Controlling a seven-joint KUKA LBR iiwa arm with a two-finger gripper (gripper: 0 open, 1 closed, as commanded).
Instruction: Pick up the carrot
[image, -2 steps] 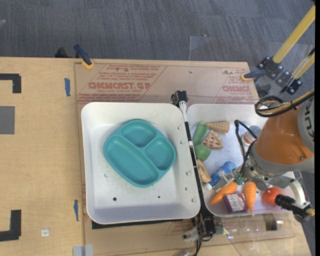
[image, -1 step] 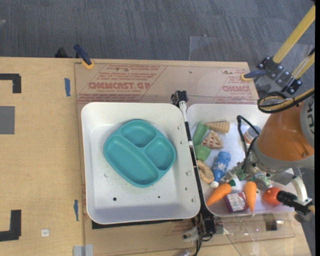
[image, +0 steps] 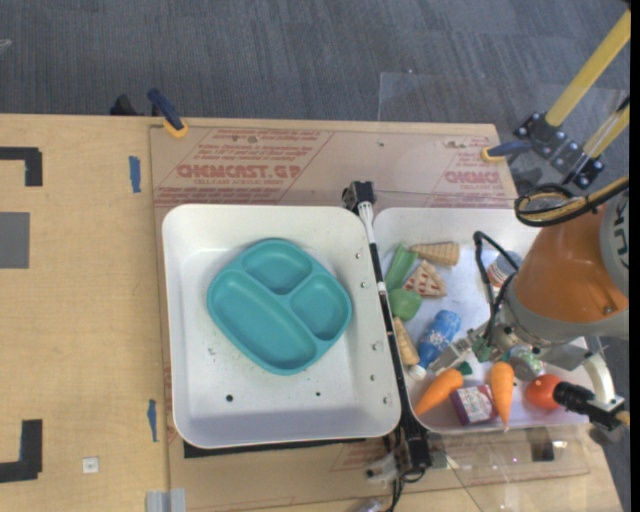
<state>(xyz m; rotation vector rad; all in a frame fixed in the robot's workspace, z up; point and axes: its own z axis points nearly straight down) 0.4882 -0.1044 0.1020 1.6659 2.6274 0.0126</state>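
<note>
I see the arm (image: 575, 270) reaching in from three o'clock over the right bin (image: 470, 222), its orange band above the wrist covering much of that bin's right side. The end effector (image: 497, 347) hangs low over the toys near the bin's five o'clock corner; I cannot tell how it stands, since the wrist hides that part. Two carrots lie just beneath it. One carrot (image: 438, 390) lies tilted at about seven o'clock from the end effector, tip pointing toward the bin's lower left. A second carrot (image: 501, 392) stands nearly straight down at six o'clock, tip toward the bin's near rim. A purple block (image: 471, 404) sits between them, and a blue bottle (image: 440, 333) lies at nine o'clock. The left bin (image: 190, 300) on the worktop (image: 70, 300) holds a teal divided plate (image: 280, 304).
</note>
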